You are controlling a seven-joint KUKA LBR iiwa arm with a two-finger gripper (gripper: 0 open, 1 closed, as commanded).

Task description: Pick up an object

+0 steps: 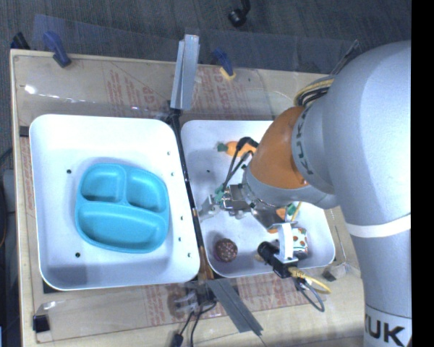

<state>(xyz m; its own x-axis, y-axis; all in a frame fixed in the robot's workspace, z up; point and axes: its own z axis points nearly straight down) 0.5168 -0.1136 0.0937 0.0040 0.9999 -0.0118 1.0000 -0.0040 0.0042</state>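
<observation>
Camera view from above | grey arm's tool [228, 199] low inside right white bin [202, 143], grip state unclear | small round brown object [226, 249] near its front edge, apart | blue divided plastic tray [123, 207] in left white bin [50, 136] | judged: nothing lifted yet.

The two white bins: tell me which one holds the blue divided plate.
The left bin. The blue divided plate lies alone in its middle, while the right bin, where the arm reaches in, holds small items such as a round brown object.
</observation>
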